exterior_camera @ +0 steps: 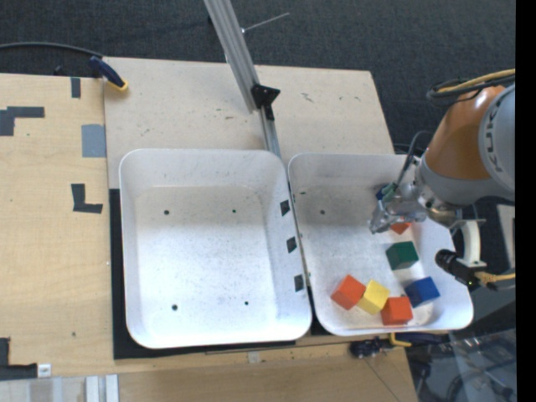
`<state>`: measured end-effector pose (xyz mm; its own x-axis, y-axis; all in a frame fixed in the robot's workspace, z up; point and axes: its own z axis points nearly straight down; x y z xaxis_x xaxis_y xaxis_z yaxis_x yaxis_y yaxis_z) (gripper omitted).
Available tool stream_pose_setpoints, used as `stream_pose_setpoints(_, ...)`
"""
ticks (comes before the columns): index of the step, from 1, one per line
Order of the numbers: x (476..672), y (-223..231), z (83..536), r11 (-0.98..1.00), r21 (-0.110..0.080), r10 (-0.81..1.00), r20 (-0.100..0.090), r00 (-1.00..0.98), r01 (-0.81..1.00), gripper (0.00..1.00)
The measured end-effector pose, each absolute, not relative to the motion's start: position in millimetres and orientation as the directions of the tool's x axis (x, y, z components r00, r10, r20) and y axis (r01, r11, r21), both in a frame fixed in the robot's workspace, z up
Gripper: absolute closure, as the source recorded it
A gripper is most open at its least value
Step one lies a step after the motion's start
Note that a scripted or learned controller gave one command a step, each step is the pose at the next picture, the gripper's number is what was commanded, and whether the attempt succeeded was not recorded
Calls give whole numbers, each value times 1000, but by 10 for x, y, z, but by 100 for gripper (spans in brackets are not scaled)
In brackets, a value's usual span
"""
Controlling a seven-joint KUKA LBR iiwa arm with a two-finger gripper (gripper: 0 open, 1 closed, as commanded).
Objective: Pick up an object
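Two white bins sit side by side; the left bin (205, 249) lies left of the right bin (335, 216), the landmark here. Along that bin's near side lie an orange block (347, 292), a yellow block (374, 296), a second orange block (397, 310) and a blue block (422, 291); a green block (402, 254) sits behind them. Just beyond it, the gripper (392, 218) is low over something reddish; grip unconfirmed, opening indeterminate. Judged step: descent to grasp. Next: close, then lift straight up.
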<state>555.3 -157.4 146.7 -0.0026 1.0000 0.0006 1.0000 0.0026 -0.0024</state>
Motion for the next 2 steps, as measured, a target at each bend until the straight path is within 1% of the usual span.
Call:
stream_pose_setpoints(1,5622,-1615,1919,1,3,1000,-1,-1,1000,100)
stream_pose_setpoints(2,5733,-1637,2433,2,5,1000,-2,-2,1000,100)
